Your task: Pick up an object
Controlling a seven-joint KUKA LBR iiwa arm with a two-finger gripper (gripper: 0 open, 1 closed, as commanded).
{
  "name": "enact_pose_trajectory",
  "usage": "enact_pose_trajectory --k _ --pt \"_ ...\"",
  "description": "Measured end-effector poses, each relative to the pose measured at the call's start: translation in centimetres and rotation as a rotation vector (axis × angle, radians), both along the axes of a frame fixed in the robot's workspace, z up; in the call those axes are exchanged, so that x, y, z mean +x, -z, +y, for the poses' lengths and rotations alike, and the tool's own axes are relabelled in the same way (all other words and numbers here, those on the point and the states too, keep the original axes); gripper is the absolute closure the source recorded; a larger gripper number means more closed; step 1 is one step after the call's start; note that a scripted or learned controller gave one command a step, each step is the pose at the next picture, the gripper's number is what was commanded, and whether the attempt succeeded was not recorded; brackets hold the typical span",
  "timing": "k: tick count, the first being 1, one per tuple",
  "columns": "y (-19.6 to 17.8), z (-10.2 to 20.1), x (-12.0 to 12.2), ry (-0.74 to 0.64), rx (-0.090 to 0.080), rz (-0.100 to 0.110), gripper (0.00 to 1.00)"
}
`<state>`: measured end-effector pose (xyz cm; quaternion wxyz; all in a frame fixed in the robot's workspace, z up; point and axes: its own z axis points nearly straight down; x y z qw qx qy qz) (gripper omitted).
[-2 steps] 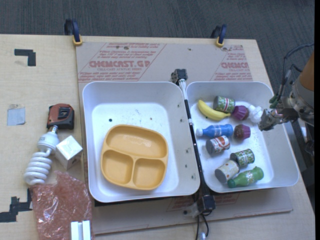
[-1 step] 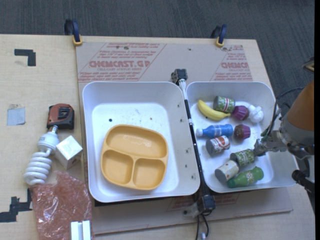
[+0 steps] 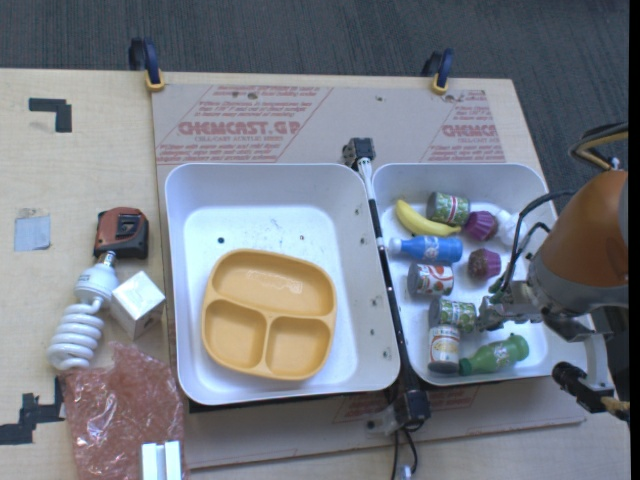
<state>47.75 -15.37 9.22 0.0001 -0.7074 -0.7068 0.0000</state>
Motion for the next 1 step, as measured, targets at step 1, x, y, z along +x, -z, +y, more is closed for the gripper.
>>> enact_pose_trajectory --k 1 --pt "-0.01 5.96 0.05 0.001 0.000 -0.001 0.00"
